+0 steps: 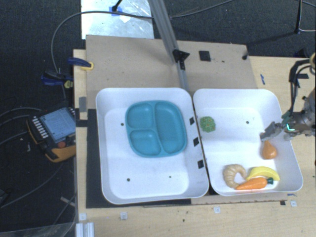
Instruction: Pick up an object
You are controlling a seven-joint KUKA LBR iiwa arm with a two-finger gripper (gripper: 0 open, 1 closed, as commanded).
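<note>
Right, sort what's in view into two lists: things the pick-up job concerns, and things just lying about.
Job:
- gripper, at the right bin's right edge
- orange fruit just below it
- banana
- carrot
- croissant
- green broccoli-like piece

Lying about:
- blue divided plate in the left bin
- blue-handled clamps at the bench's left edge
- handheld pendant on the floor

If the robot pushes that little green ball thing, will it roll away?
Probably. The green ball looks round, with nothing touching it on the right bin floor, so a nudge could send it rolling. Its bumpy surface may slow it. It looks small, so likely light.
</note>
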